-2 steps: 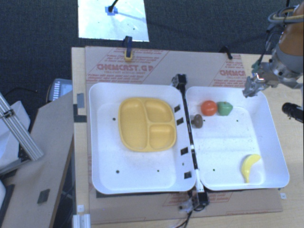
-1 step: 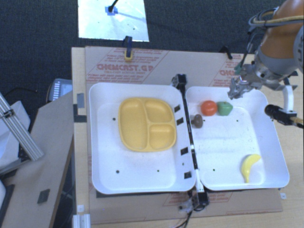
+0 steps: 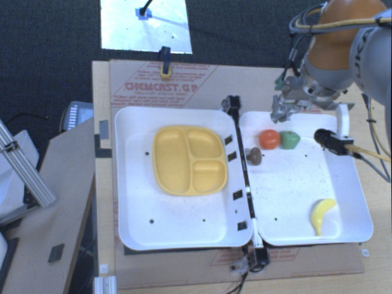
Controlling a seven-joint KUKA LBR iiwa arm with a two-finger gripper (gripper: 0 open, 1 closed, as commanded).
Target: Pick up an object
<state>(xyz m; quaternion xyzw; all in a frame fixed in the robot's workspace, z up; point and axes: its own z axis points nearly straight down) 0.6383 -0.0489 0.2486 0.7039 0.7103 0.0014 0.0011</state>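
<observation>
And the gripper (image 3: 283,112) hangs over the far edge of the right bin (image 3: 352,192); whether it's open or closed, I can't tell from here. Nothing in its grasp. Just below it sit the red tomato (image 3: 269,139) and green pepper (image 3: 290,139), touching. The banana (image 3: 322,214) lies well away, nearer us. Best bet: drop straight down, centre on one piece, avoid nudging its neighbour.
</observation>
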